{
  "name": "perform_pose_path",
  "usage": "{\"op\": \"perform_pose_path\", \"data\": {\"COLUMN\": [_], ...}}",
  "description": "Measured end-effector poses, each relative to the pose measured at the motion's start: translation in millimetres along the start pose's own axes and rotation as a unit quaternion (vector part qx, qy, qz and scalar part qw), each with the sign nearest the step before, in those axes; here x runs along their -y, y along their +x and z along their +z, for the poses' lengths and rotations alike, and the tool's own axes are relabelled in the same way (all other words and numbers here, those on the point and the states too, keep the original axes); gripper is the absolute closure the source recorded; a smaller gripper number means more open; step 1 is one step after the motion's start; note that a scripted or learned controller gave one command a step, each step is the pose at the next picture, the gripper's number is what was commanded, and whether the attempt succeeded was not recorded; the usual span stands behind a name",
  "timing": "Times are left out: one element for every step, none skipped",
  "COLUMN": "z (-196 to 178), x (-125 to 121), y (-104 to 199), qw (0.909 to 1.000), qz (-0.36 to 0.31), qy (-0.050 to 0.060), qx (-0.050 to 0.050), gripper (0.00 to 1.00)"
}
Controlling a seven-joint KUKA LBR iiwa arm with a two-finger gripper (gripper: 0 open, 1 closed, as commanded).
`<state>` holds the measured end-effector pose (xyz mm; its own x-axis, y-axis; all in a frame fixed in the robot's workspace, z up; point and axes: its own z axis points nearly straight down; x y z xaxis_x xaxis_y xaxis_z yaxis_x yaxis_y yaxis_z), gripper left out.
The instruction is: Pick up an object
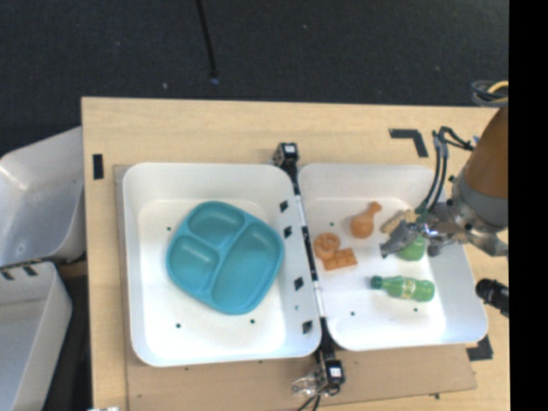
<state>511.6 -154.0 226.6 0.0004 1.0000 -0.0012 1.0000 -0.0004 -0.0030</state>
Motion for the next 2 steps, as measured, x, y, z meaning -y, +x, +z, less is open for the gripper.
{"op": "perform_pose_path", "data": {"z": [61.1, 108.1], "x": [-5.4, 3.6], "y": [-4.3, -3.9], "qw": [1.0, 1.0], "qz": [0.0, 0.0], "qy": [0.001, 0.0], "qx": [0.0, 0.0], "gripper": [0.0, 0.0]}}
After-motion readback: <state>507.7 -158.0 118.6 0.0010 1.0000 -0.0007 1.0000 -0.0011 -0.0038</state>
